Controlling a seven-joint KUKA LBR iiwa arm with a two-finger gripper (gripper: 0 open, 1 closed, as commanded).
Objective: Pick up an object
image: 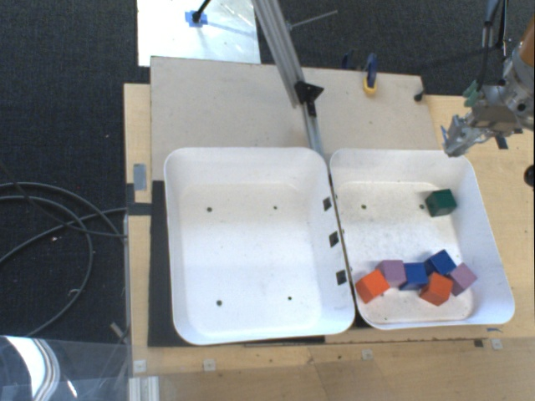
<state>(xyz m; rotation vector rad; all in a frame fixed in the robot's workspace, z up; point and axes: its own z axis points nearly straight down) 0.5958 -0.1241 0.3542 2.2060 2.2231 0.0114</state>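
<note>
My gripper (460, 143) hangs at the far right edge of the view, above the back right corner of the right bin (489, 224). Nothing shows between its fingers. A dark green block (440, 201) lies alone in the back of that bin, below and slightly left of the gripper. A cluster of blocks sits along the bin's front: an orange one (373, 286), a purple one (391, 272), two blue ones (415, 276) (441, 262), another orange one (435, 289) and a purple one (462, 278).
The left bin (180, 249) stands beside the right one, with a divider bearing black clips (333, 239) between them. A slanted metal pole (280, 40) crosses the back board. A yellow clamp (369, 80) sits at the board's far edge. Cables lie on the dark floor at left.
</note>
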